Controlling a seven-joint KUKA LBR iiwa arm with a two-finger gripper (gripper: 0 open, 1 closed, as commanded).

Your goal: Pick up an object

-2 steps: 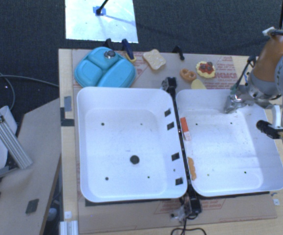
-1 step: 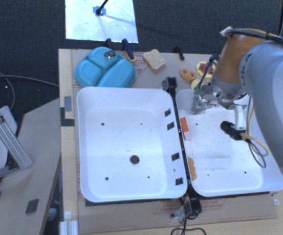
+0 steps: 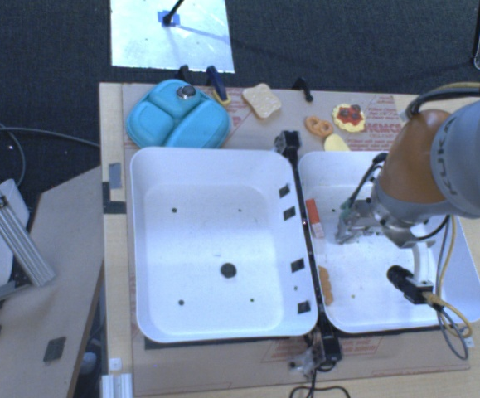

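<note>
A wooden desk (image 3: pixel 115 247) on dark carpet bears two shallow white plastic bins, left (image 3: pixel 215 247) and right (image 3: pixel 372 297). The metal pincer (image 3: pixel 345 226) reaches down into the right bin, near a small red-and-white stick (image 3: pixel 314 220) lying against its left wall, the likely target. Whether it is wide or narrow I cannot tell

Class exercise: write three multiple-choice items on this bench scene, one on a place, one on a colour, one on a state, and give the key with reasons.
1. Over which bin is the gripper?
A. left bin
B. right bin
C. neither bin

2. What colour is the divided tray behind the bins?
A. red
B. green
C. blue

3. How does the toast slice lie?
A. in the left bin
B. on the bench behind the bins
C. between the gripper's fingers

Key: B, the arm reaches into the right bin; C, the tray is light blue; B, it rests beyond the bins' far rims.
</note>
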